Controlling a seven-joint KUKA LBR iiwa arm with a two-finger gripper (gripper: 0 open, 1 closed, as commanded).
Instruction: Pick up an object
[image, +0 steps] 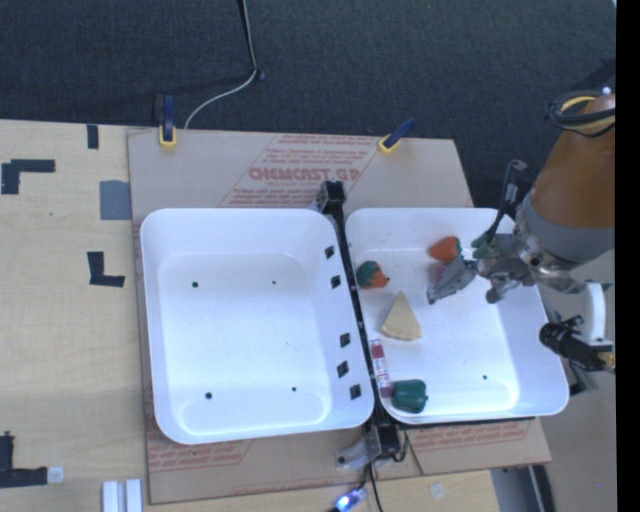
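Observation:
The right bin (520, 345) holds several small objects. An orange-red piece (444, 248) lies near its back, and a small green and orange piece (371, 273) sits close to the divider. A pale yellow wedge (401, 319) rests mid-bin, and a green lump (409, 395) lies at the front edge. My gripper (465, 292) hovers over the right bin, just right of the wedge and below the orange-red piece. Its fingers are spread open with nothing between them.
The left bin (170, 300) stands beside the right one on a cardboard sheet (290, 170). A thin red and white stick (378, 360) lies along the divider. Two clamps (166, 130) hold the cardboard at the back. The arm's grey body (575, 210) overhangs the right bin's right side.

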